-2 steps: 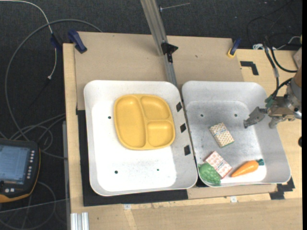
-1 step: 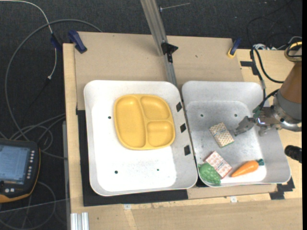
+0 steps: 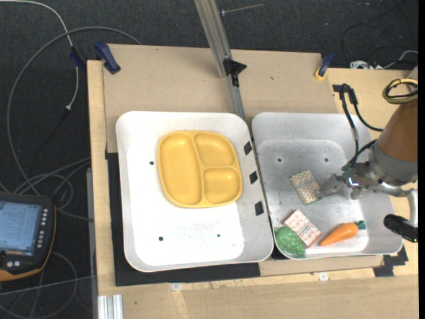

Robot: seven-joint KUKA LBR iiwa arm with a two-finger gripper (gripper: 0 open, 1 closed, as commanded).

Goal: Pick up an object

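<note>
Orange and plastic-looking, the toy carrot [image 3: 340, 233] lies at the near edge of the right white bin [image 3: 292, 128], with a green leafy toy [image 3: 290, 242] and a red-patterned packet [image 3: 303, 226] just left of it. Farther in, our gripper [image 3: 332, 186] sits low beside a speckled beige block [image 3: 305, 186]. We cannot tell the jaws' state. Nothing is lifted yet; grasping remains.

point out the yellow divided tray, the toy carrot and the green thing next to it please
yellow divided tray [image 3: 199, 168]: camera view, left bin, on the ridge between compartments.
toy carrot [image 3: 340, 233]: camera view, right bin, on its orange body.
green thing [image 3: 289, 240]: camera view, right bin's near corner, on its visible middle.
</note>
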